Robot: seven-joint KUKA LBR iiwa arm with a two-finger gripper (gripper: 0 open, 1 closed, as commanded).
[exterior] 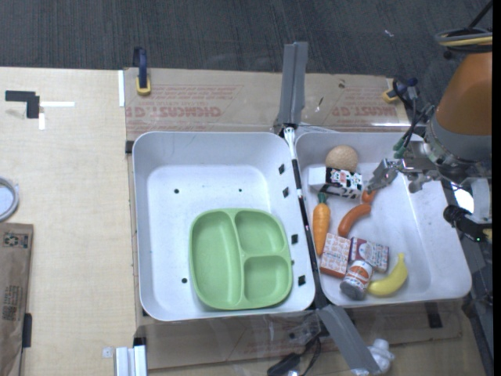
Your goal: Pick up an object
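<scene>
Pale wood covers the bench (63, 210), which carries two shallow white bins side by side, with dark carpet-like floor beyond its far edge. The left bin (156, 210) holds a green divided plate (241, 258) with three compartments, lying flat toward the bin's near side. The right bin (438, 233) holds the small things.

The grey arm with its orange band (468, 92) comes in from the right, over the right bin's far right corner. Its gripper (385, 172) points left, low over the bin's far part, just right of the black-and-white cow-patterned carton (343, 182). The fingers look slightly parted with nothing visibly between them, though at this size it is hard to be sure; they seem just clear of the carton and hang just above the upper end of the red sausage-like piece (354, 216).

A round tan ball (342, 157) lies just behind the carton, touching or nearly touching it. An orange carrot (321, 224) lies lengthwise along the bin's left wall. Near the front, a red-and-white checked box (336, 254) lies beside a dark red packet (371, 253), a small can (357, 279) lies on its side just in front of them, and a yellow banana (390, 277) curves at the can's right, touching it.

Around the bins: a blue-and-yellow clamp (141, 72) at the far edge, a roll of tape (6, 200) at the left edge, and a brown cardboard piece (14, 288) below it.
</scene>
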